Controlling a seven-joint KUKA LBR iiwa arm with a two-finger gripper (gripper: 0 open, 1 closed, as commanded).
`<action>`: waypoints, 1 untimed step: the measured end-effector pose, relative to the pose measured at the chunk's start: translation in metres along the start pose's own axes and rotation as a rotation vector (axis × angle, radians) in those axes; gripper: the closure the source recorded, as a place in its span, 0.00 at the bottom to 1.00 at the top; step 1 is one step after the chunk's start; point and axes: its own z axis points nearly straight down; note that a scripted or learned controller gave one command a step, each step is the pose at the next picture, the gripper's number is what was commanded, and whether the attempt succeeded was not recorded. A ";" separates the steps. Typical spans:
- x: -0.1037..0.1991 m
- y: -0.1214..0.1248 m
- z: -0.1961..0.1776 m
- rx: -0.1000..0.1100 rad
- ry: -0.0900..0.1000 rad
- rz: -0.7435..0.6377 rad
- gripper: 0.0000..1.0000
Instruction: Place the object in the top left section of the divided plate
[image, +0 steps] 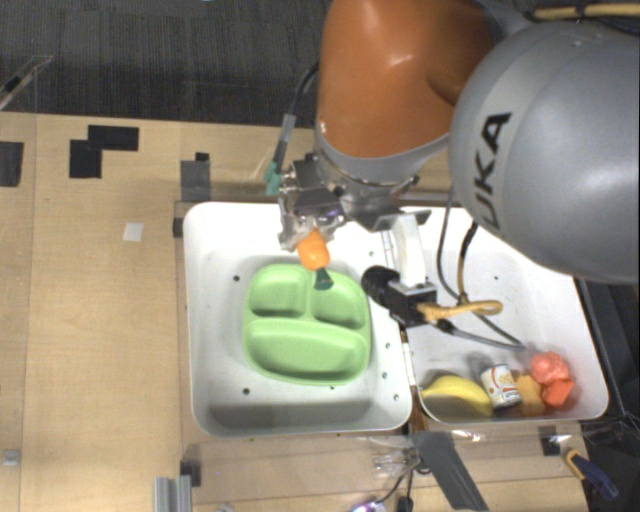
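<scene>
The grey arm (540, 150) takes the upper right of the view. Black letters (490, 165) on its housing read "UKA", the visible part of the maker's name. No other writing can be read.

Under it are the left bin (215, 330) and the right bin (585, 340). In the left bin lies the green divided plate (300, 350). In the right bin, at about 5 o'clock, are a banana (455, 392) and a small can (500, 385), whose label is too small to read.

The task's thing is a small orange toy carrot (313, 250) with a dark green tip. It sits at 12 o'clock of the plate, over the back rim and the ridge between the two upper sections. The gripper (312, 225) is directly above it, touching or almost touching. Whether it is clamped on the carrot, one cannot tell.

The carrot is probably light, stiff plastic with a smooth skin, so it may slip or roll. The thick orange body looks like the best place to grip, not the thin green end. The top left section (280, 290) is near, at 8 o'clock from the carrot.
</scene>
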 end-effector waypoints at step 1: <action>0.016 -0.040 0.010 0.001 0.000 -0.143 1.00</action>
